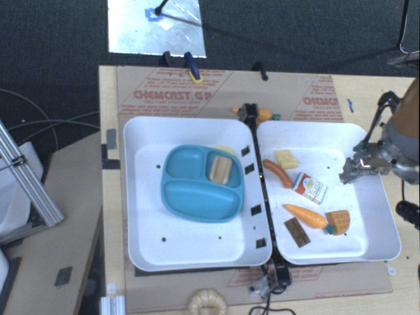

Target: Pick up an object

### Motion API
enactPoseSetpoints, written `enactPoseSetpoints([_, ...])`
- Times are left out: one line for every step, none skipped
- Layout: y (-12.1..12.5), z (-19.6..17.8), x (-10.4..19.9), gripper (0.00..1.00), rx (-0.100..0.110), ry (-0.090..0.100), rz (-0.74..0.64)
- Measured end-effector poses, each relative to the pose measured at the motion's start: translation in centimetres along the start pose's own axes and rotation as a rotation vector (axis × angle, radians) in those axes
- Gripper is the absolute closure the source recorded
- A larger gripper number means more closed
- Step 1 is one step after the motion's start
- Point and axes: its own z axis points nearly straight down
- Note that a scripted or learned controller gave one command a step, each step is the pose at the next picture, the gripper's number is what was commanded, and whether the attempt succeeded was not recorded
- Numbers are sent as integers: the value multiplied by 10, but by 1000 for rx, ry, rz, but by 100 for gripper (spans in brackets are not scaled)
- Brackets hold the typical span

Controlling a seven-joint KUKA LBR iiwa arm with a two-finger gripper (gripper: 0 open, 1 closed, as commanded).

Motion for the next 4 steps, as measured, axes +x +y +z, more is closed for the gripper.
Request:
enactPoseSetpoints([-6, 10, 51, 100, 2, 2, -4])
enactPoseSetpoints([-16, 14, 96, 100, 3, 2, -4])
enactPoseSetpoints([-14, 12, 147, 100, 0, 2, -6])
enactPoseSetpoints([-32, 13, 193, 100, 3, 2, -4])
